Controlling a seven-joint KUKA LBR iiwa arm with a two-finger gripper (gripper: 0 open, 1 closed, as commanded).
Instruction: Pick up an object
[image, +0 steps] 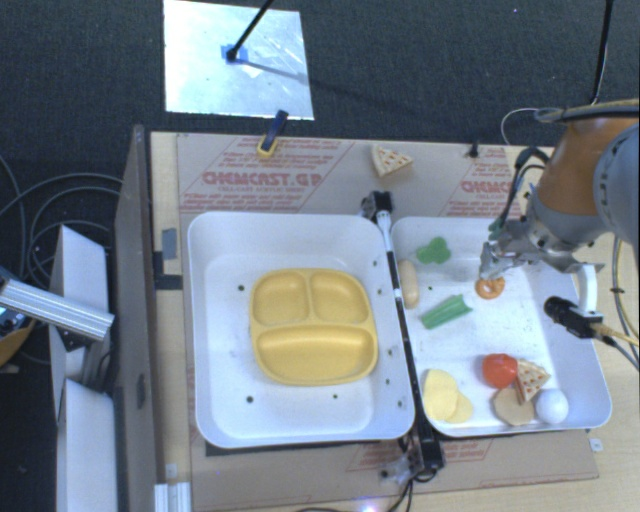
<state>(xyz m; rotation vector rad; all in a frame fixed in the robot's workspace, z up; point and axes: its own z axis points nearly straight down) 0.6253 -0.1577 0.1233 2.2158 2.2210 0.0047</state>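
Gripper (490, 268) sits right over the small orange ring (490, 288) near the right bin's (600, 400) far edge – can't tell how open the fingers are or if they hold it – flat, thin piece, likely to slip or get missed.

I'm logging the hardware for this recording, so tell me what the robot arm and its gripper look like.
The arm is bulky and rounded, grey with a broad orange band above the wrist. Thin dark cables loop along its left side down toward the wrist. The gripper is small, metallic grey, ending in two slim fingers. A black cylindrical fitting with a white bracket juts out below the arm.
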